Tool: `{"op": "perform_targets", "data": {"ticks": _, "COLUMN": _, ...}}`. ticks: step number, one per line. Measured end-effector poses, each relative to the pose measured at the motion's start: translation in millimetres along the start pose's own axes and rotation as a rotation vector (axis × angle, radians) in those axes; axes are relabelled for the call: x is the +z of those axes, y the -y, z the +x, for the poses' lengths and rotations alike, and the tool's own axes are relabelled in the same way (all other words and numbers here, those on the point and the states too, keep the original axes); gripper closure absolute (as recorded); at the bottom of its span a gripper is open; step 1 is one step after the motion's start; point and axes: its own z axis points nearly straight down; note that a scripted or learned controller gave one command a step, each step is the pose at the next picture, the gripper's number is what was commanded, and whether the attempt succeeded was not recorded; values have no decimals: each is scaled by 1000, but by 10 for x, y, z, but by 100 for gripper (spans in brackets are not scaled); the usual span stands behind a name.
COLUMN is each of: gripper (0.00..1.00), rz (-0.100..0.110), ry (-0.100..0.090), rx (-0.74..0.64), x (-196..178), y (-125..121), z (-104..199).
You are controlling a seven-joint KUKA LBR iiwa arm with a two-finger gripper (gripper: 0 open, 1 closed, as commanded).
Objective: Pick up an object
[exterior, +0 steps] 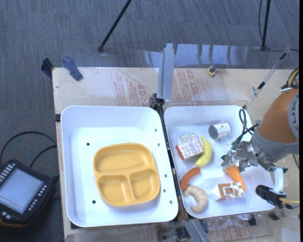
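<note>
The orange carrot (236, 177) lies in the right bin (204, 114), just under the hand (234, 161); whether that hand is clenched or released cannot be told. The worktop (111, 87) is pale board, standing on grey carpet (40, 29).

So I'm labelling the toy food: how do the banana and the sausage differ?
The banana is yellow, the sausage red-orange. The banana lies nearly upright in the view against the small patterned box; the sausage lies diagonally, just above the croissant. Both are curved and lie in the right bin.
</note>
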Motion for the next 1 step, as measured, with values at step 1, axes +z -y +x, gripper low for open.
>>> {"op": "perform_targets", "data": {"ticks": 1, "gripper": 100, "rz": -6, "ry": 2, "rx": -158, "x": -714, "y": 63, "z": -105}}
